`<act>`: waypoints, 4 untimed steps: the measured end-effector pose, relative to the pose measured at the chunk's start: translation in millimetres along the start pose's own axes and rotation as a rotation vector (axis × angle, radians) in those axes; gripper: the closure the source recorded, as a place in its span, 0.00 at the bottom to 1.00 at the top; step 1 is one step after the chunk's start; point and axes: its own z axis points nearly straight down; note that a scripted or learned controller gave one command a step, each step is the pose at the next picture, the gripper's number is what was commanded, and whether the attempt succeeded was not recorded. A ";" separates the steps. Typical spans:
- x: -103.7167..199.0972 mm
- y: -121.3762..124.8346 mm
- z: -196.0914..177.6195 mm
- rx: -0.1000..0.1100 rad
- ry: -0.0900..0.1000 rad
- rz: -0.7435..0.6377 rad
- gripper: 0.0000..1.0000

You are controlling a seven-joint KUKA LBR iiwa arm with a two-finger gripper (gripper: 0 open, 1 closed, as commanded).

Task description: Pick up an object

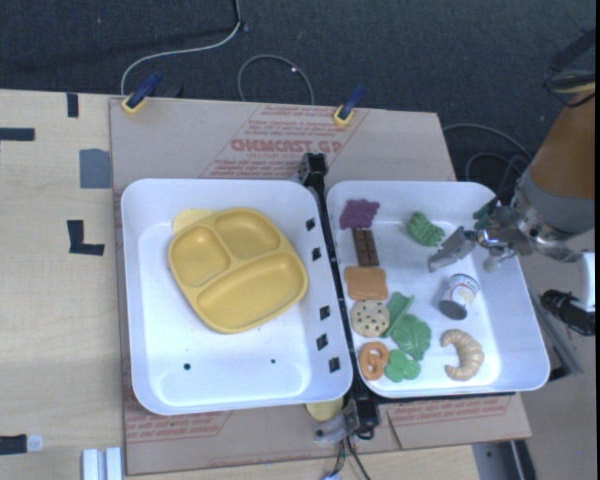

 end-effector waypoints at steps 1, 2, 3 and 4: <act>-10.3 -5.4 100.3 -0.032 -0.013 -0.002 0.00; 1.3 101.0 129.7 -0.015 -0.003 -0.007 0.00; 10.4 135.9 89.5 -0.006 -0.001 -0.002 0.00; 5.1 113.1 132.4 -0.004 -0.003 0.000 0.00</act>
